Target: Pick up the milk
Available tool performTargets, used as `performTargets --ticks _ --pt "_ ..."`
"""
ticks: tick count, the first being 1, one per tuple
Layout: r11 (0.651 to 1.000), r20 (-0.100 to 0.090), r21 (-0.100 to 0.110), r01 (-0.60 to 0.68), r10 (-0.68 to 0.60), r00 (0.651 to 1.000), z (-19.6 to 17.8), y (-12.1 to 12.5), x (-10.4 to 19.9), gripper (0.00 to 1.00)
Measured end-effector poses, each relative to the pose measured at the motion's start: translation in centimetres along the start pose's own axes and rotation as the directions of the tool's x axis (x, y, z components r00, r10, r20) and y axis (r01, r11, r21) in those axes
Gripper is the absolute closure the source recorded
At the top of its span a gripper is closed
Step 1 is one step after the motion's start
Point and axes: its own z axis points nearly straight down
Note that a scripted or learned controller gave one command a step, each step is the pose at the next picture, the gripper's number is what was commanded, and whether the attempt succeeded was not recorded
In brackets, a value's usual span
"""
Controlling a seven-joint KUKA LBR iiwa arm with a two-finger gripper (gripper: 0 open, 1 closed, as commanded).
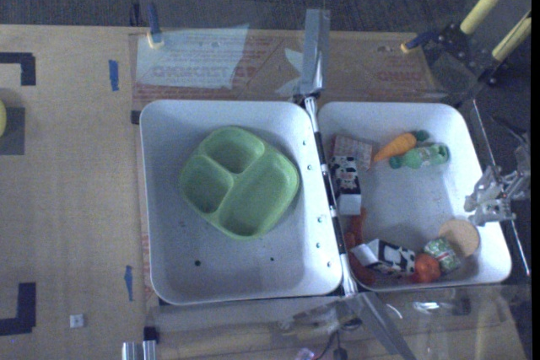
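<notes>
- Two white bins sit side by side on the bench [67, 206].
- The left bin [169, 265] holds a green plate [240, 181]. The plate has three parts, and there is no food in any of them.
- The plate lies near the middle of that bin, a bit toward the top.
- The right bin [422, 190] holds lots of small toy foods.
- A milk [346, 178] carton with black and white cow spots lies by the right bin's left wall, near the top.
- Just above it, touching it, is a pink box [352, 150].
- A carrot [395, 147] lies near the top of the right bin. Beside it is a green bottle [419, 156].
- A second carton [388, 255] with cow spots lies at the bottom of the right bin, tipped on its side.
- That carton rests on a red thing [359, 259] by the bin's left wall. I can't tell what the red thing is.
- A tomato [427, 267] sits just right of the second carton, and a green can [442, 254] is next to it.
- A tan round [462, 235] piece lies near the bin's right wall.
- The gripper [489, 200] is at the right rim of the right bin, well apart from both cartons.
- Nothing is between its fingers. I can't tell if they are spread or closed.
</notes>
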Motion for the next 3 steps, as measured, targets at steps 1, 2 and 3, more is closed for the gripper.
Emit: performTargets --ticks 1,2,3 --pt "1.0 0.005 -0.001 -0.002 0.002 1.0 -0.9 0.0 -0.3 1.0" --pt "0.988 -0.003 0.0 0.155 -0.155 0.988 -1.7 1.6 -0.6 1.0" --pt "0.952 -0.007 -0.003 0.305 -0.305 0.952 -0.2 0.3 0.0 1.0"
